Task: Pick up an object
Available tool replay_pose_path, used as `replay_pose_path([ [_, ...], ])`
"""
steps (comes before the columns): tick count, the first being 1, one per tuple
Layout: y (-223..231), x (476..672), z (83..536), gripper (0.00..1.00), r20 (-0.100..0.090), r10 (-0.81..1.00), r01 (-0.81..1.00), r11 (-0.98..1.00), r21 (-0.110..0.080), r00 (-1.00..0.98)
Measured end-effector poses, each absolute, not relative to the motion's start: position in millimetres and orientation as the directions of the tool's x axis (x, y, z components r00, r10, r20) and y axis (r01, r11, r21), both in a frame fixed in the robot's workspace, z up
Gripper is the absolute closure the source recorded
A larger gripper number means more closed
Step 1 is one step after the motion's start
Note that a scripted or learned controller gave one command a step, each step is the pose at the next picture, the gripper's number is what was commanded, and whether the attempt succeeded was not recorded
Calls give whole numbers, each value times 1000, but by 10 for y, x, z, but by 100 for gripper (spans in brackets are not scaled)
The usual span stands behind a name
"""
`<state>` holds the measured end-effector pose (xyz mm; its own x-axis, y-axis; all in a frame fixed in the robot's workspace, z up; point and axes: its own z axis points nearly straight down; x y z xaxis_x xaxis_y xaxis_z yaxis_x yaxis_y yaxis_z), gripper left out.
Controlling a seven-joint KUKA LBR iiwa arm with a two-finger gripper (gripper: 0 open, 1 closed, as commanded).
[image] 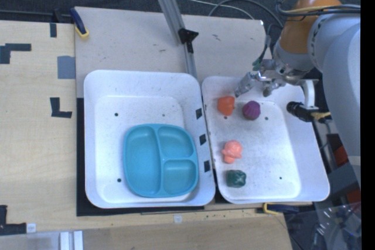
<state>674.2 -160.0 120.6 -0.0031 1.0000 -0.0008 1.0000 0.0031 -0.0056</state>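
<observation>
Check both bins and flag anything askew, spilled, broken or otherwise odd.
Nothing stands out. The blue tray lies flat in the left bin. Four small items sit apart in the right bin: orange, purple, pink, dark green. The gripper hovers above.

Turquoise tray (159,160), white bins (99,88) (black-flecked), orange ball (226,105), purple ball (251,109), salmon-pink lump (232,151), dark-green block (236,178).

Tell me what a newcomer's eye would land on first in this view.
The turquoise divided plate in the left bin stands out most. Next come four small things in the right bin: an orange piece and a purple ball at the far end, a pink lump and a dark green block nearer. The end effector hangs over the far end.
</observation>
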Motion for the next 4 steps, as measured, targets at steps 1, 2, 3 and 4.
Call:
replay_pose_path([
  [1,-1595,6757,1343,100,-2,1000,1000,5,-1,-5],
  [2,-1606,6755,1986,100,-2,1000,1000,2,6,-2],
  [3,-1600,6762,2183,100,0,1000,1000,2,2,-2],
  [4,-1050,6754,2089,100,2,1000,1000,6,-2,-6],
])
